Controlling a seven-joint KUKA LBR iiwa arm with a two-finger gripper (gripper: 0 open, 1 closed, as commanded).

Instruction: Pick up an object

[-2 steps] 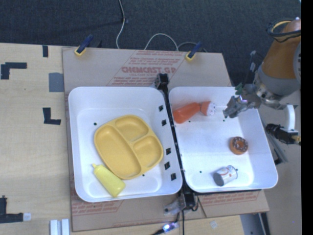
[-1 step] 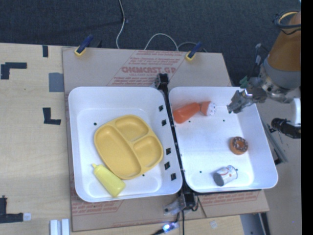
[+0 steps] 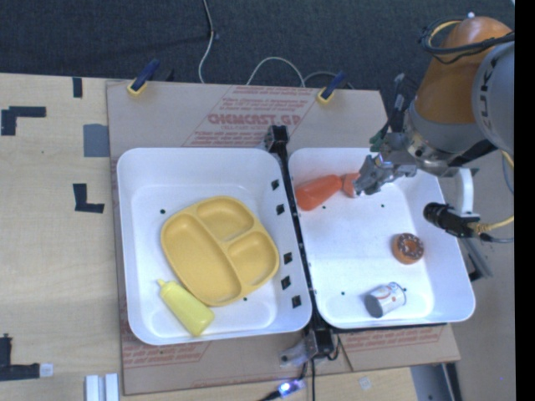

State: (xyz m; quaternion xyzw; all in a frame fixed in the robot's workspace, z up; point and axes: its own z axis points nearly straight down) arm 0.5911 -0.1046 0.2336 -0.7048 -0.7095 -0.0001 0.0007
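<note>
Bench (image 3: 50,249): pale wood-toned top, with dark angular marks on its left part. A brown cardboard sheet (image 3: 242,115) with red print lies flat on it, held at the far edge by two clamps with yellow and blue parts (image 3: 144,77) (image 3: 331,84).

Two shallow white bins sit side by side on the cardboard, touching along a black centre seam: left bin (image 3: 134,224), right bin (image 3: 443,307).

A white cable (image 3: 203,23) runs from the far edge across the dark carpet behind the bench.
</note>
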